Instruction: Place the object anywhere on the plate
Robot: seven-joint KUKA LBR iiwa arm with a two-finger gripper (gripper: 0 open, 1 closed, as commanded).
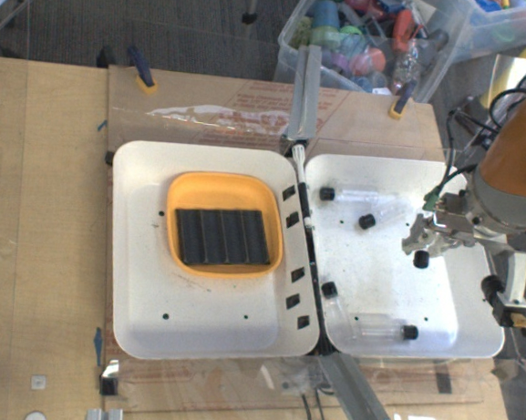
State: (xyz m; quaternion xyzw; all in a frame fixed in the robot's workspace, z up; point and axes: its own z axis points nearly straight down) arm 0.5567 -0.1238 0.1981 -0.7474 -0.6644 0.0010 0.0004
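Note:
An orange plate [225,192] sits in the left bin [135,312]. A black ridged rectangular object [222,236] lies flat on the plate, covering its front half. My gripper [423,244] hangs over the right side of the right bin [456,308], far from the plate. I see nothing held in it, and a small black piece [421,259] lies just under it.
The right bin holds a clear tube with a black cap [356,197] at the back, another clear tube [385,330] at the front, and small black pieces [366,221]. A divider with black clips [298,253] separates the bins. A crate of coloured toys [370,31] stands behind.

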